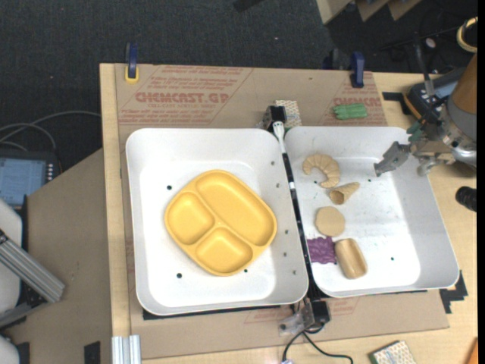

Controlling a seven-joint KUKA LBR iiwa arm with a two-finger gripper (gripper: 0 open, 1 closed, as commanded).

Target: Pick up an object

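The right bin (413, 233) holds several toy foods: a tan croissant (323, 167), a small cone-shaped piece (343, 193), a round beige cookie (330, 221), a purple bunch (320, 249) and a tan bread roll (351, 257). My gripper (406, 158) hangs over the bin's far right corner, to the right of the croissant and apart from every item. Its two dark fingers stand open, and only bare bin floor shows between them.
In the left bin (148, 203) lies a yellow divided plate (220, 221). A green object (350, 112) rests on the cardboard behind the right bin. A black-and-white strip (288, 177) runs between the bins. Blue clamps (357, 74) hold the board's far edge.
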